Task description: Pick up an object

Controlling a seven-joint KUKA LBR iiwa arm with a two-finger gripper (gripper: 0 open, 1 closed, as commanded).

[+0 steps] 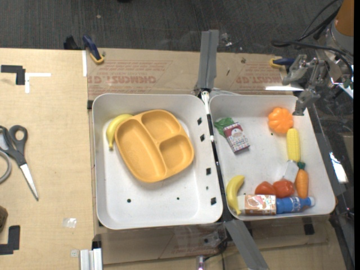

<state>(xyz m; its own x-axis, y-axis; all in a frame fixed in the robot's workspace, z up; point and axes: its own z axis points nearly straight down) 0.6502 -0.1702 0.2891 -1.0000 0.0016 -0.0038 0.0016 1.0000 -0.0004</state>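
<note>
Claw: the grey metal claw (304, 97) hangs over the far right corner of the right white plastic bin (256, 198); I cannot tell from here how it is set, and nothing shows in its grip.

Nearest target: the small orange toy pumpkin (280, 119) sits just below and left of the claw, with the yellow toy corn cob (293, 144) close under it.

Further off: a red-and-white carton (237, 138) on a green packet (225, 124) lies well to the claw's left; a yellow toy banana (234, 191), red tomato (283, 188), orange carrot (302, 183) and blue-capped bottle (277, 205) crowd the near end.

Risk, pumpkin: round and smooth, so I'd judge it could squirt sideways if pinched off-centre.

Risk, wall: the claw is near the bin's rim (a straight drop might clip it).

Risk, clutter: a reach into the near pile could nudge neighbours rather than grab one.

Left bin: a yellow divided plastic tray (154, 144) partly covers a second banana (115, 128), far left of the claw.
</note>
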